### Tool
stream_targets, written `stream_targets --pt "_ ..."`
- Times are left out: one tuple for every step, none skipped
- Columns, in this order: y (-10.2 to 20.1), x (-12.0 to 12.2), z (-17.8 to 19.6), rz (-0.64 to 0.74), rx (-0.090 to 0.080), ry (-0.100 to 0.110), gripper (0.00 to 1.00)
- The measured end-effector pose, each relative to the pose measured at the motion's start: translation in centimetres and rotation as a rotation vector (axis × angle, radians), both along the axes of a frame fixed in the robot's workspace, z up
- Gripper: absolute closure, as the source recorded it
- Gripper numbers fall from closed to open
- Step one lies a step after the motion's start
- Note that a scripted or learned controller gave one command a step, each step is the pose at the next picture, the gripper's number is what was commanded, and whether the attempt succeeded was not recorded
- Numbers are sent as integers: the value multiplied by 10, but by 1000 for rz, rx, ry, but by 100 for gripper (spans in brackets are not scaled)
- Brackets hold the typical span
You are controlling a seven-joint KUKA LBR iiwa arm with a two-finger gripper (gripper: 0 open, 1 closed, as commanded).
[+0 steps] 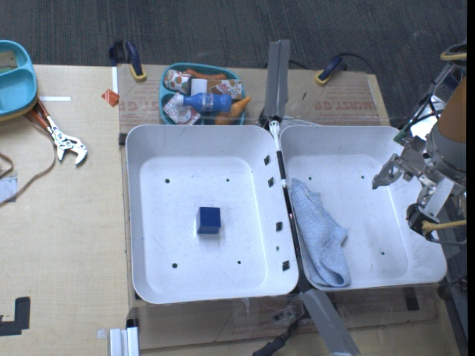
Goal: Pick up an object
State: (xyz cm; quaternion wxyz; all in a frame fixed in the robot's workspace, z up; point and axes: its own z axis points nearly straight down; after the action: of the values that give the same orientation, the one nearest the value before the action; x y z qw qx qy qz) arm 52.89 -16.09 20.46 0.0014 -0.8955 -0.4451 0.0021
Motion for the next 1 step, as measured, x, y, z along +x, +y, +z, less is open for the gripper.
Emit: stream_targets --pt "-13 -40 -51 -355 -1 0 0"
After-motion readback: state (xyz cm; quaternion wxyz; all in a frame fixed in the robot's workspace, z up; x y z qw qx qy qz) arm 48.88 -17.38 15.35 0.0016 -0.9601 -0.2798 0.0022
